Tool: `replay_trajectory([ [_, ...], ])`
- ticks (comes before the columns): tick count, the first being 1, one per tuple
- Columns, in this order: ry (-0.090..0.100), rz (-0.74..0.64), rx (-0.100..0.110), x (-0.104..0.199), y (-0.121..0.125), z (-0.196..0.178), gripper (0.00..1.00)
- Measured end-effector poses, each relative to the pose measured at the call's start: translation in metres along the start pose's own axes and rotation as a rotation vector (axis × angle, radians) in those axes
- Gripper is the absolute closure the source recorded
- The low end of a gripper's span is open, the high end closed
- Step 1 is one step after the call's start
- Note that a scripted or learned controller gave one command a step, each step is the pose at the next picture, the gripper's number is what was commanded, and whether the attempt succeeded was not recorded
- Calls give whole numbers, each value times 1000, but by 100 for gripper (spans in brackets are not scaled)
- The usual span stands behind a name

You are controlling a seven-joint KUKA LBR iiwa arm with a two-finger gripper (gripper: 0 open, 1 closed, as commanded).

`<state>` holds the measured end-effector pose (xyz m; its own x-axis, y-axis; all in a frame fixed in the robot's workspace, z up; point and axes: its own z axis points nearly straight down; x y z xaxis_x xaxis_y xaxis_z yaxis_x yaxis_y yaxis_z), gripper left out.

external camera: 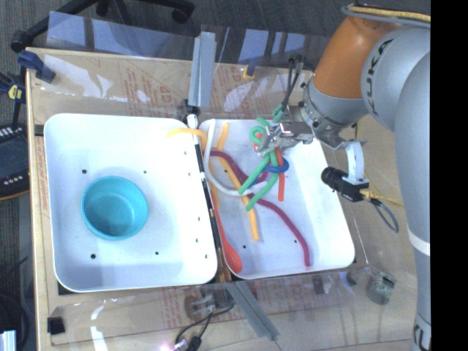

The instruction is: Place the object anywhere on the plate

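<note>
The plate is a round teal dish [115, 208] lying in the left bin [66, 269]. In the right bin [329, 247] lies a tangle of soft ropes: green [257, 178], maroon [289, 225], orange [252, 221], red [280, 185], white [214, 181] and a blue loop [278, 167]. My gripper [273, 140] hangs over the far part of the right bin, at the top of the tangle. It is shut on the green rope, which loops beside the fingers and slants down left to the bin floor.
A red spoon-like piece [230, 254] lies by the right bin's near left corner. A yellow rope end [183, 131] crosses the wall between the bins. A metal post [201, 68] stands behind them. A black cable plug [344, 181] hangs off the wrist.
</note>
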<state>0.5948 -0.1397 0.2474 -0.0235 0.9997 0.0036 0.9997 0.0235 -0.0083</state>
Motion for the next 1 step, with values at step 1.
replay_trajectory([
  [1, -2, -26, 1, 74, -5, 12, 100],
])
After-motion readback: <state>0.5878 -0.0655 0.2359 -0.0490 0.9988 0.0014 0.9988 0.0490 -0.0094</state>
